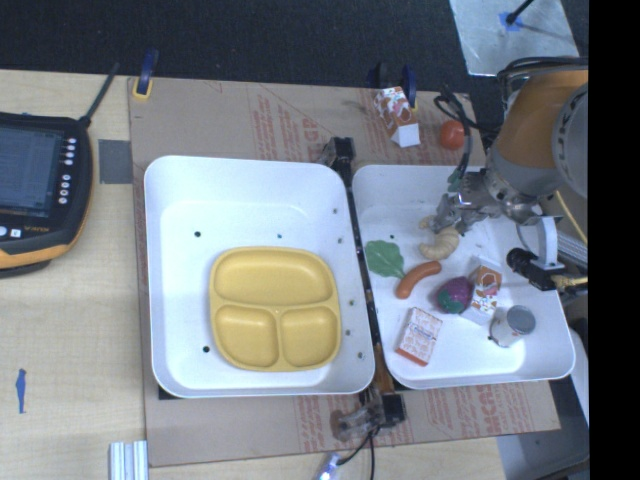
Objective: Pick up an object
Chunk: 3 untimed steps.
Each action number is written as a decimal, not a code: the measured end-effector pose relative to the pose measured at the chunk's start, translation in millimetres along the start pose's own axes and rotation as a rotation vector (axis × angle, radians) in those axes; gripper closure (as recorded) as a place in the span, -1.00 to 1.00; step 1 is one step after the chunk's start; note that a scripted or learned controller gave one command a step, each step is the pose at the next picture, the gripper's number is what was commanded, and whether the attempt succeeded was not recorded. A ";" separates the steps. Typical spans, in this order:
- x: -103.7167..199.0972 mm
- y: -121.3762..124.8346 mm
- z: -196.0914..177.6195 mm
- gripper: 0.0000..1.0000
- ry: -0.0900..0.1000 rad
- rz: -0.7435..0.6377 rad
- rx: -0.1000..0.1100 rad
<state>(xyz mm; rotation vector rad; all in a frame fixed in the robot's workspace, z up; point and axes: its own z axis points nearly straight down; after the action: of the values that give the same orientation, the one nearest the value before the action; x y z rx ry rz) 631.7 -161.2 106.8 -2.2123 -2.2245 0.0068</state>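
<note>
- The claw (452,211) hangs low in the right bin (400,183), in its far half, with the grey and orange arm (535,138) coming in from the right behind it.
- Whether its fingers are apart or together I cannot tell (the metal parts blur into one dark cluster from here).
- Right under the claw, on its near side, lies a pale peanut-shaped toy (440,244); I cannot tell if the claw touches it, and nothing is clearly between the fingers.
- A little nearer to me than that lies an orange sausage (417,279), slanted, with a green leaf (384,258) to the claw's near left.
- Further toward the near edge sit a purple round fruit (454,294), a small red-and-white carton (485,289) beside it, a grey cylinder (514,324), and a flat red packet (419,335).
- Beyond the claw, outside the bin on the cardboard, stand a small box (394,105) and a red ball (453,134).
- Well off to the claw's left, the left bin (180,198) holds a yellow divided tray (274,307).
- Farthest left, on the bench, rests a control pendant (38,188) with a dark screen.
</note>
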 end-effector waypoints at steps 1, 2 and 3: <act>64.6 -66.2 -88.1 1.00 0.000 -0.001 -0.002; 64.2 -66.6 -87.6 -1.00 0.000 0.000 -0.001; 46.4 -65.5 15.5 -1.00 -0.001 0.000 -0.002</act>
<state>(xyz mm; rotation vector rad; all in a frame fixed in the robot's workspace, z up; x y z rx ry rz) 565.9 -115.2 91.7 -2.2139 -2.2260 0.0055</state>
